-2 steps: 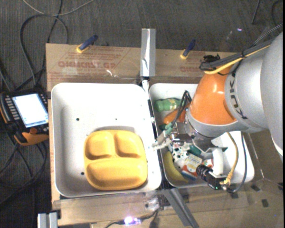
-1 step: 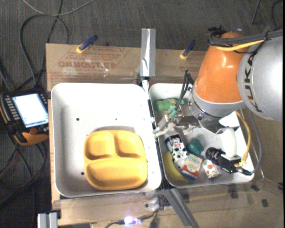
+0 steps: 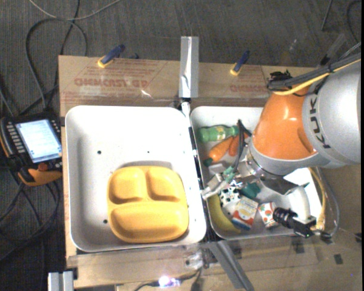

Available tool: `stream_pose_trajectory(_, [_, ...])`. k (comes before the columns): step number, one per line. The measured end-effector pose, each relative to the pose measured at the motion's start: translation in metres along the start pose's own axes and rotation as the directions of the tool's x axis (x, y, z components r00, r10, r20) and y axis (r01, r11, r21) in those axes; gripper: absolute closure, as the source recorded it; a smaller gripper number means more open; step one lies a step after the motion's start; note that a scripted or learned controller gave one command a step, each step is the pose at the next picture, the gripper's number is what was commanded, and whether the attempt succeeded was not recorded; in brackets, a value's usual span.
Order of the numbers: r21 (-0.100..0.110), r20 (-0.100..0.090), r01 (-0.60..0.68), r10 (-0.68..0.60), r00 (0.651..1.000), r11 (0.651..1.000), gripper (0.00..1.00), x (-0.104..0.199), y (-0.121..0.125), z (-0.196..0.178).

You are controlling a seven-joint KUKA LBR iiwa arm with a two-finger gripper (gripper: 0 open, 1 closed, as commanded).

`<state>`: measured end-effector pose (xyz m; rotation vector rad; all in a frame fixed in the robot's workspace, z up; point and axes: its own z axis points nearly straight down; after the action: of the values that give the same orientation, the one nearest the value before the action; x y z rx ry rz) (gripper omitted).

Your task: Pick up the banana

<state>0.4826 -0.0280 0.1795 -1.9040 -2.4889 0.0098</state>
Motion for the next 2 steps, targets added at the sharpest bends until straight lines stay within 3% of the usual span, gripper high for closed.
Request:
stream_pose_trajectory(1, [-0.002, -0.001, -0.059, 0.059, 0.998, 0.998, 0.0, -0.069, -0.018, 0.075])
stream_pose_trajectory(2, [-0.015, 0.002, 0.152, -0.152, 0.988, 0.988, 0.0, -0.071, -0.014, 0.087])
